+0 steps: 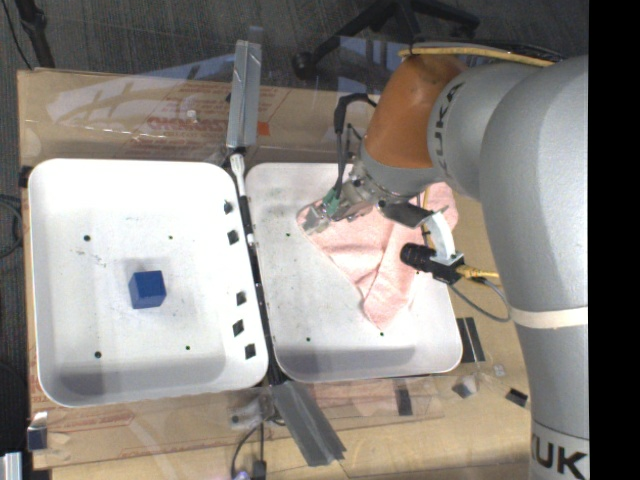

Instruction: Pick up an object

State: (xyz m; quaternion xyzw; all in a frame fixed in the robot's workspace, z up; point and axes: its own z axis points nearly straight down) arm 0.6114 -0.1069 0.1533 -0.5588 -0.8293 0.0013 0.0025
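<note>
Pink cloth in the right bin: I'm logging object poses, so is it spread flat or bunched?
Bunched. The pink cloth shows folds and overlapping layers, with the claw at its upper-left edge.

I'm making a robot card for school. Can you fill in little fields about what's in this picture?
bins: two white bins side by side, left bin, right bin
left bin holds: blue cube
right bin holds: pink cloth, crumpled
arm: grey with orange band, reaching over right bin
end effector: at the cloth's upper left edge
grip on cloth: cannot tell

Bench (120, 118) carries 2 white bins: left (60, 198), right (290, 338), touching.
</note>
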